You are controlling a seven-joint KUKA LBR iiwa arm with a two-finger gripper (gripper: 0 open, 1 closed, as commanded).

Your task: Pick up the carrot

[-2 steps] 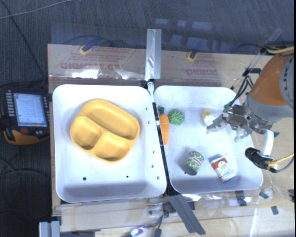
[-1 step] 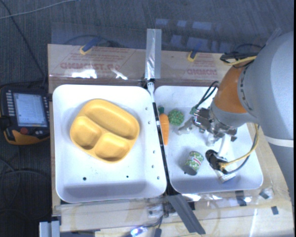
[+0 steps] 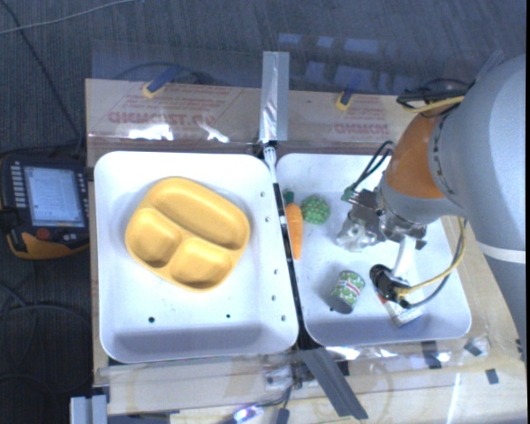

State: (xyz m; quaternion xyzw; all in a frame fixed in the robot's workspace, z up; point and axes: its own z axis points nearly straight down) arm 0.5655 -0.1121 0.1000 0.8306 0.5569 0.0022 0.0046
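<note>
1. The arm [image 3: 477, 148] is the biggest thing in view, a grey mass with an orange band, reaching in from the right over the right bin [image 3: 442, 321].
2. The two white bins sit side by side; the left bin [image 3: 124, 325] carries a yellow divided dish [image 3: 187, 232] at its middle.
3. The gripper [image 3: 360, 228] hangs over the upper middle of the right bin. Seen from above among cables and fittings, how it is set cannot be told, and nothing shows held in it.
4. The carrot [image 3: 293, 228] lies in the right bin hard against its left wall, beside the divider between the bins. Its long axis runs up and down the view, along that wall, with the green top at the upper end.
5. The carrot therefore lies to the view's left of the gripper, at about the same height, with a green bumpy ball [image 3: 315, 209] between them and slightly higher.
6. A small green and white can [image 3: 346, 290] lies lower in the right bin, apart from the carrot.
7. In my judgement the wall leaves little room on the carrot's far side, so closing across its short width may be awkward.
</note>
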